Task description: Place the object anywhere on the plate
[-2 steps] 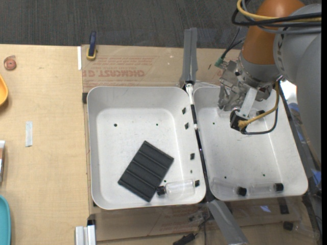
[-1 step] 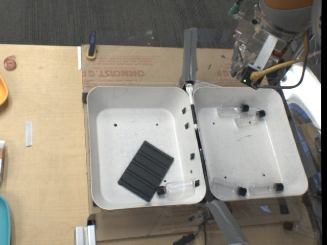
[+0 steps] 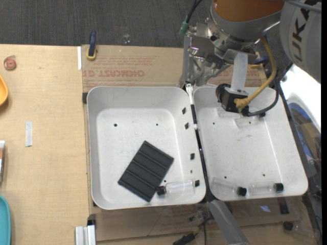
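Observation:
A black ribbed rectangular plate (image 3: 146, 170) lies flat and slanted in the front half of the left bin (image 3: 102, 137). Just off the plate's lower right corner, a small clear tube with a black cap (image 3: 176, 189) rests against the bin's front wall. A second clear tube with black ends (image 3: 258, 189) lies along the front wall of the right bin (image 3: 286, 152). My gripper (image 3: 196, 70) hangs over the far rims where the two bins meet, well away from the plate and both tubes. Nothing can be seen held in it.
Behind the bins lies brown cardboard (image 3: 133, 68) with a blue-and-yellow clamp (image 3: 92, 46) at its left end. A wooden benchtop (image 3: 41, 137) spreads to the left, with an orange item (image 3: 2, 92) and a teal item (image 3: 3, 221) at its edge.

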Available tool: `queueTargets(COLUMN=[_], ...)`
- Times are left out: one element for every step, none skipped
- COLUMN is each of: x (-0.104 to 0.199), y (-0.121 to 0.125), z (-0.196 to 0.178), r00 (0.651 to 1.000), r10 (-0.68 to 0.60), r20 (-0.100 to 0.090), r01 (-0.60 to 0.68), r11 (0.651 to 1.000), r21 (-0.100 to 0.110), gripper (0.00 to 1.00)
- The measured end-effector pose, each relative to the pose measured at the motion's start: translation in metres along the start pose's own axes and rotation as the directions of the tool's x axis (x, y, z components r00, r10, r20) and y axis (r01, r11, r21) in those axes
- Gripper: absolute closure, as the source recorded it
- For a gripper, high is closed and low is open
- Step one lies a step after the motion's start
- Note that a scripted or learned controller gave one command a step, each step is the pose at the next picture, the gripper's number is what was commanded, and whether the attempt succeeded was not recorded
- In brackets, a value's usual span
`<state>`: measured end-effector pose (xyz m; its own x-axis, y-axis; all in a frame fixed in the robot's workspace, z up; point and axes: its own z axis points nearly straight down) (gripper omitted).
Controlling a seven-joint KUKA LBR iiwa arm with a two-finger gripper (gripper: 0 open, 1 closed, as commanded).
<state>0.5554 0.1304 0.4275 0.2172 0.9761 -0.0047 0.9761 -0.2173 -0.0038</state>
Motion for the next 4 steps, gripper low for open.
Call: queueTargets(x=[0.049,0.01,-0.008,0.048], y=[-0.09,-0.081,-0.077,0.007], z=[0.039,-0.013,0.116,0.114], r00=[0.99,0.972,0.736,0.313], r10=[0.144,-0.236,-0.677,-0.95], r20=[0.0,-0.001,0.0,0.003], r01=[-0.144,0.236,0.677,0.95], r11=[0.99,0.972,0.736,0.313], r21=[0.0,-0.003,-0.003,-0.005], gripper=[1.0,1.0,1.0,1.0])
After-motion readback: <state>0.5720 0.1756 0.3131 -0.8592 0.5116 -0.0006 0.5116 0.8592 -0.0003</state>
